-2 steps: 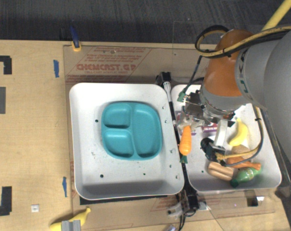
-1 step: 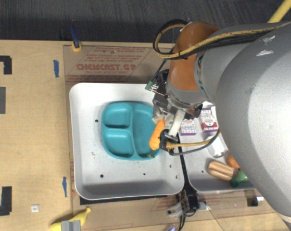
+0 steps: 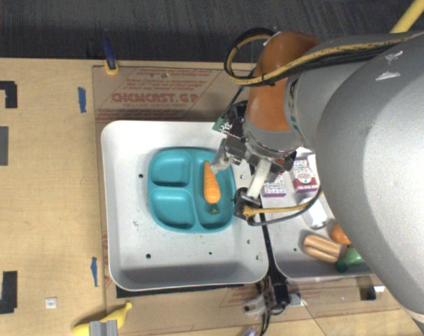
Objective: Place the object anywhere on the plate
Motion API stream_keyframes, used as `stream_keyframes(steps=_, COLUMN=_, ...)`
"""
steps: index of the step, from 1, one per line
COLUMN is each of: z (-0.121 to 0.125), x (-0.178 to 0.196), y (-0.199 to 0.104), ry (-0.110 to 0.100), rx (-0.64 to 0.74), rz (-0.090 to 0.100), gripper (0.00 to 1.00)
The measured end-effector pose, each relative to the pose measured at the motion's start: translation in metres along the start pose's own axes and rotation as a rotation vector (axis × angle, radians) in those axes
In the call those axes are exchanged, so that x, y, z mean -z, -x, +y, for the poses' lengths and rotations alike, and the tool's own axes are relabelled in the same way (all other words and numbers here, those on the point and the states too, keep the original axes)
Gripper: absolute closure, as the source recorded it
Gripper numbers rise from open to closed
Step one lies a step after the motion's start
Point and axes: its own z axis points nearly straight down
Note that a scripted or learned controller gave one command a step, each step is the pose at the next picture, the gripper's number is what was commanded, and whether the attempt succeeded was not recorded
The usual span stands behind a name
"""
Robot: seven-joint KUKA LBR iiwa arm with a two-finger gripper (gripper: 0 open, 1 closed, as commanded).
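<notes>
Item: carrot (image 3: 211, 183) lying in right section of teal plate (image 3: 171, 203), left bin (image 3: 120, 187); my pincer (image 3: 230, 176) w/ fingers apart just beside it, not clamped; step: release, apparently done; next: lift clear w/o nudging carrot.

Small carton (image 3: 304, 174), bread roll (image 3: 322, 248), green item (image 3: 350, 260) in right bin (image 3: 296, 268)

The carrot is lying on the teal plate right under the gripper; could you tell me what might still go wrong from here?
1. The carrot lies in the right-hand compartment of the teal plate, close to its right rim; a nudge could roll it off.
2. The gripper sits right beside the carrot, so pulling away carelessly might drag it along or shift the plate.
3. A loose cable hangs by the plate's edge and could snag.
</notes>
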Motion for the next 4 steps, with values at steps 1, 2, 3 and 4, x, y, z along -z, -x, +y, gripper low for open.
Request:
stream_keyframes(steps=1, z=0.000, x=0.000, y=0.000, ry=0.000, rx=0.000, rz=0.000, gripper=0.00)
stream_keyframes(steps=2, z=0.000, x=0.010, y=-0.001, ry=0.001, rx=0.003, rz=-0.001, gripper=1.00)
stream_keyframes(steps=3, z=0.043, x=0.051, y=-0.064, ry=0.002, rx=-0.276, rz=0.002, gripper=1.00)
stream_keyframes(steps=4, z=-0.002, x=0.035, y=-0.093, ry=-0.008, rx=-0.495, rz=-0.003, gripper=1.00)
